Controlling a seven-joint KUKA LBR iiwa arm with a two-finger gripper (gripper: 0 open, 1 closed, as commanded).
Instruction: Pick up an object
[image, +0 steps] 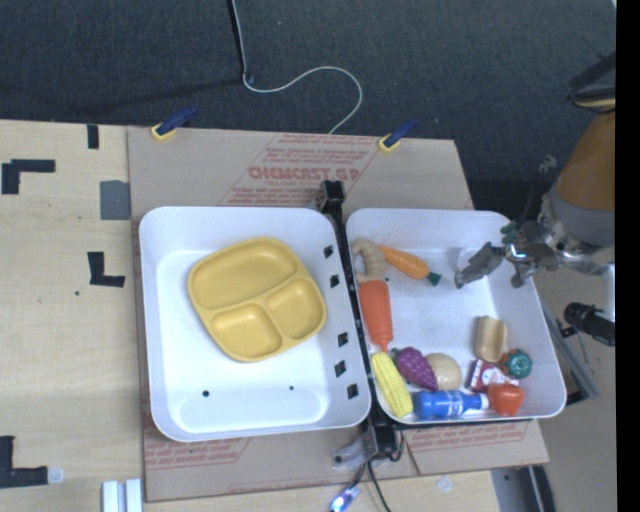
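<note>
Two white bins: the left bin (160, 330) holds one yellow plate (257, 297); the right bin (440, 318) beside it, two carrots (376, 312), one corn cob (391, 383).

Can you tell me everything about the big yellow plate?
The yellow plate looks like smooth plastic, rounded at the corners, with three sunken sections: one wide one along the far side and two smaller ones nearer the camera. Nothing lies in any section. It lies flat, turned at a slant, on the floor of the left white bin, toward that bin's far half. It touches only the bin floor, and sits well apart from the toy food in the other bin.
</note>
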